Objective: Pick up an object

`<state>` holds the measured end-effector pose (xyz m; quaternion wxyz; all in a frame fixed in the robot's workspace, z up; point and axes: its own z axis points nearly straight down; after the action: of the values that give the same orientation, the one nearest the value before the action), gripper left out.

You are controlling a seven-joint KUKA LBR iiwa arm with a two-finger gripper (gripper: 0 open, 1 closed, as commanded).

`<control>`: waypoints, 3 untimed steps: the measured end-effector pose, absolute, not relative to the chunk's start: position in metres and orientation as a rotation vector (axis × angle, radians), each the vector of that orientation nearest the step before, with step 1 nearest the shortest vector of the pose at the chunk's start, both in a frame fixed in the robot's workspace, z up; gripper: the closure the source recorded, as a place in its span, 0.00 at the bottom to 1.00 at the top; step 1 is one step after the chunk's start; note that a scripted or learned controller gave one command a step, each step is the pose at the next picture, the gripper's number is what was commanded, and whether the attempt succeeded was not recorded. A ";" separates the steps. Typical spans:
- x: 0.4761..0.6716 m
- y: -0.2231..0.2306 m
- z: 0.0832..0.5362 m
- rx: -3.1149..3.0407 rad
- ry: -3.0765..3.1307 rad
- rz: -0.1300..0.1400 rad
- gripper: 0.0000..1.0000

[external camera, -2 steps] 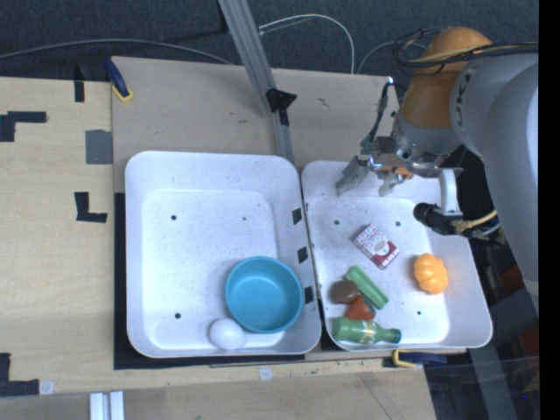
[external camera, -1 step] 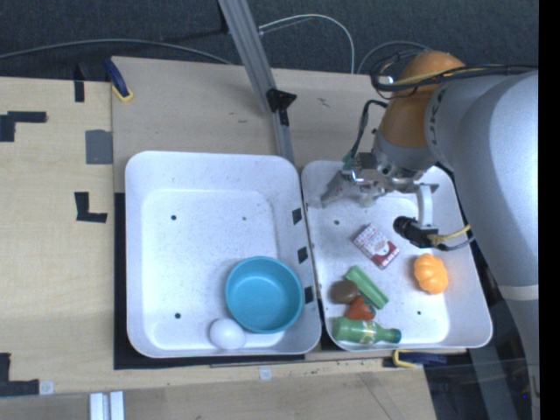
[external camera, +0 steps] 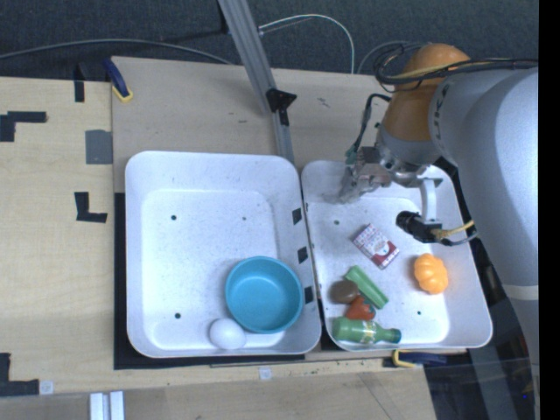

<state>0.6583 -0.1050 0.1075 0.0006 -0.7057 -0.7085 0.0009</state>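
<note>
One small red-and-white cardboard carton [external camera: 375, 245] lies in the right bin [external camera: 455, 322], just below-right of the gripper [external camera: 357, 185], which holds nothing near the bin's upper-left corner.

A grey robot arm [external camera: 490, 138] is reaching from the frame's right, its gripper [external camera: 354, 185] hanging over the right bin's [external camera: 464, 322] upper-left corner. Below it are lying a red-and-white carton [external camera: 375, 245], an orange fruit [external camera: 430, 273] and a green bottle [external camera: 366, 331]; a blue bowl [external camera: 263, 293] is sitting in the left bin [external camera: 175, 182].
</note>
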 end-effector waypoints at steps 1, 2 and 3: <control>0.655 -0.110 0.153 -2.222 -2.224 -0.003 1.00; 0.653 -0.115 0.197 -2.222 -2.225 -0.003 1.00; 0.654 -0.114 0.251 -2.222 -2.227 -0.005 1.00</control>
<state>0.6541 -0.1145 0.2509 -0.0023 -0.7064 -0.7078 -0.0015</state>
